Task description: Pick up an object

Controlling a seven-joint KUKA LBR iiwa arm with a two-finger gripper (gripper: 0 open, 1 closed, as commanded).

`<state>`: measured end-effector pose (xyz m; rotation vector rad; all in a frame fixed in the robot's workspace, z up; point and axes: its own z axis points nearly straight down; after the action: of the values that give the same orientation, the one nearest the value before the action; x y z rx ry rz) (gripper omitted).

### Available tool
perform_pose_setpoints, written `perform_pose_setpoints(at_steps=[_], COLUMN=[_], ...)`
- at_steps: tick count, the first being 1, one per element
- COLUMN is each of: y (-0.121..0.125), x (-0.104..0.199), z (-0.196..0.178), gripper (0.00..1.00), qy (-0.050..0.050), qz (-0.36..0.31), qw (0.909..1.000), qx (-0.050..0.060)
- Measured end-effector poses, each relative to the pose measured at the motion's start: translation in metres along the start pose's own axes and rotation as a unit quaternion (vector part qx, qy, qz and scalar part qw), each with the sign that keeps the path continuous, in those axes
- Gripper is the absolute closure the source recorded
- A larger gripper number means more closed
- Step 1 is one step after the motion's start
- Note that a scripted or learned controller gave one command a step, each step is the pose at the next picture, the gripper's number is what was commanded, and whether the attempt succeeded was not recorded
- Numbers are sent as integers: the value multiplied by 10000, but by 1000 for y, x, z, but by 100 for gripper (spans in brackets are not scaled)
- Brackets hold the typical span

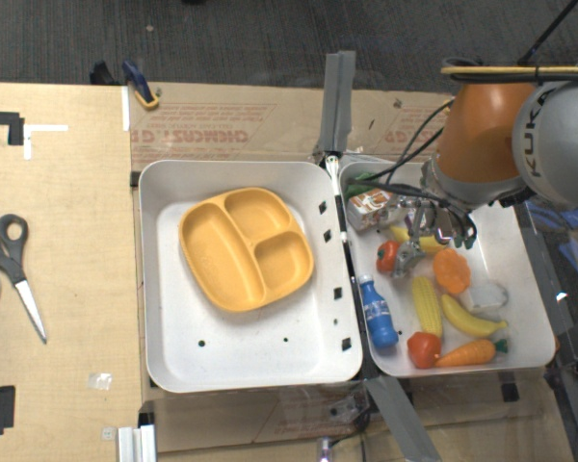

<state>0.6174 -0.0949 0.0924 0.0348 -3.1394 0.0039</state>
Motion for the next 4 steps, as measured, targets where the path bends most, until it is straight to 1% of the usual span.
perform_pose_setpoints(at_steps=[1, 2, 3, 4], y=[-44, -33, -33, -10], x=[-30, 24, 22, 7], z=[-37, 0, -10, 1], gripper=[0, 0, 100, 100], qy=[-26, -30, -51, -12], qz=[-376, -166, -175, -565], qw=[9993, 9999, 9998, 9984], qx=[-2, -12, -6, -10])
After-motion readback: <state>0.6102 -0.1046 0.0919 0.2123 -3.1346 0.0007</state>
